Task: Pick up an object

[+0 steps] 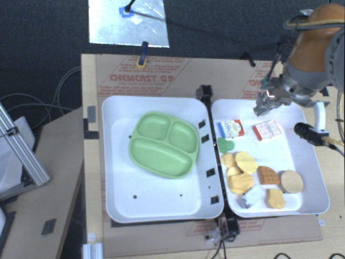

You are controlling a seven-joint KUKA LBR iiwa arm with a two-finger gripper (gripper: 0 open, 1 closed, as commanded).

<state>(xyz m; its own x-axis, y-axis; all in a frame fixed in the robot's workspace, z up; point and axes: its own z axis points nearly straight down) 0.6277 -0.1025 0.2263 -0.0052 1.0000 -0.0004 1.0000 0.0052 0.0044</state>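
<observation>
Closest to the front edge of the right bin [304, 155] lie a small grey and white thing [248, 200] and a bumpy yellow piece [275, 198]. They are near each other but not touching. Just behind them sit a round tan cookie [291, 181] and a brown square piece [267, 175], side by side. To the left of these, close to the bin's left wall, is a little bunch of yellow chips [241, 183] that touch one another. A small green thing [226, 144] lies just behind the chips, right by that same wall.

In the far half of this bin lie two flat packets. The blue and white packet [231, 128] is on the left and the red and white packet [267, 130] is on the right, with bare bin floor between them. All these toys rest on the bin floor.

The gripper [262, 108] hangs over the far edge of the right bin, just behind the red and white packet. It is too blurry, so I cannot tell if it is open or closed. The arm [315, 47], grey with orange on top, comes in from the far right corner.

The left bin [118, 144] holds a green plate [164, 144] with three parts, lying flat near the middle. Both bins sit side by side on a brown board [161, 74] with red letters, which lies on the desk.
</observation>
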